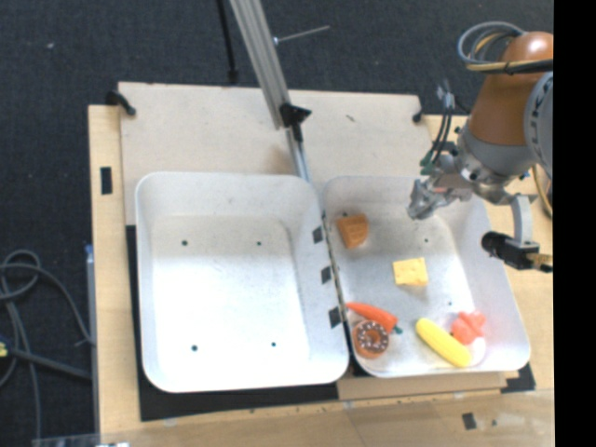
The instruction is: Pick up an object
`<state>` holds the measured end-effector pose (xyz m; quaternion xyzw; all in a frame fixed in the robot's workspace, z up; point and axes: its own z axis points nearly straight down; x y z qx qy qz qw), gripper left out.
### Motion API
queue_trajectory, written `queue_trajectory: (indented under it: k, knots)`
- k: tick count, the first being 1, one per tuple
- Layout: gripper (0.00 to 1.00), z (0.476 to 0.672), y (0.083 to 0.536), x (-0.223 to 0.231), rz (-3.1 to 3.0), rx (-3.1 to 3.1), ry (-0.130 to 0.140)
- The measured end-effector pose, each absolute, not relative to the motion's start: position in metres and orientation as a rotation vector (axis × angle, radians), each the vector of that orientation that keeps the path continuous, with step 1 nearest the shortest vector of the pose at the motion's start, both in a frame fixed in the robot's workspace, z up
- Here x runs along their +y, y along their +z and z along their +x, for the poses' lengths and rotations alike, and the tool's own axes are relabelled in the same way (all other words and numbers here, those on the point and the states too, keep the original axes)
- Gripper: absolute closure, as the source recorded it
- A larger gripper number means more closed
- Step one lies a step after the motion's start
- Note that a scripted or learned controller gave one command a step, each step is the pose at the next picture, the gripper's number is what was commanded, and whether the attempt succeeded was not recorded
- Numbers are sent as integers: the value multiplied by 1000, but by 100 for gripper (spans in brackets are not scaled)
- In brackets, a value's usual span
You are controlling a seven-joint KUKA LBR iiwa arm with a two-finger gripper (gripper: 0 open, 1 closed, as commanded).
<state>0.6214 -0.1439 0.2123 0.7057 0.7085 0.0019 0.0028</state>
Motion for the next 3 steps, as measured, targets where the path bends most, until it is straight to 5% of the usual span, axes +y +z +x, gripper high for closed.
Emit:
queue_trajectory:
  k: [1,3]
  knots:
    - [100,631,268,-138,2211,2222,7]
    - [100,589,264,-45,2217,2225,-2]
